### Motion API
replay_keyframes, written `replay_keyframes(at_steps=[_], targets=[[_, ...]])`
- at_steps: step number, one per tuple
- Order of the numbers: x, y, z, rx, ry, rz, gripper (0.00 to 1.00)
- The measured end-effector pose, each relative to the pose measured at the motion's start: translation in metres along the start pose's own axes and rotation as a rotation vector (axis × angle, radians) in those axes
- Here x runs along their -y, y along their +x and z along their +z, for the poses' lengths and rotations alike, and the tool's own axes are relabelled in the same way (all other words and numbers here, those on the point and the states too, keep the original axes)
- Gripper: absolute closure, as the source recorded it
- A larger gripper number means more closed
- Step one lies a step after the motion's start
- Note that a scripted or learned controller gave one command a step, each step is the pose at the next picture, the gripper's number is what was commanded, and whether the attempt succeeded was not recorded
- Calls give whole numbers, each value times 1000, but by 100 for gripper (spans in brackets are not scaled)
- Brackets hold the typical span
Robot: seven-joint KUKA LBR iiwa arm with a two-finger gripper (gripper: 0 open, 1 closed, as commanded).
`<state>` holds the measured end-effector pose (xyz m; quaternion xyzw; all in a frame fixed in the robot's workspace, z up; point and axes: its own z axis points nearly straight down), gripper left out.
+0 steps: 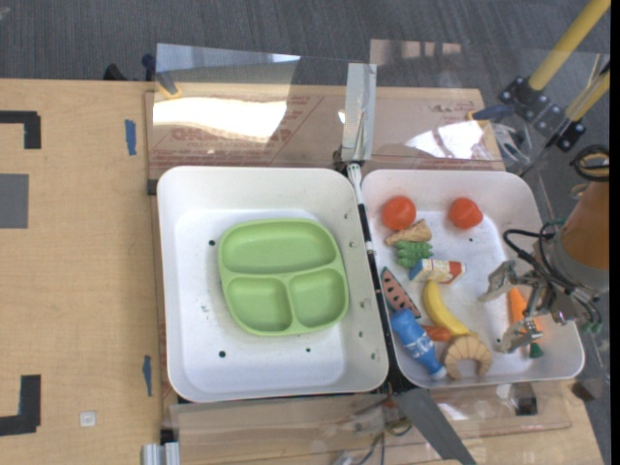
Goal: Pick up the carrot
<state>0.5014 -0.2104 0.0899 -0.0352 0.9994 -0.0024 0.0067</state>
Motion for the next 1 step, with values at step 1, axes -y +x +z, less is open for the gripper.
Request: replay_keyframes(at_steps=[1], targets=[[0,-5,-13,13,3,-1,100]])
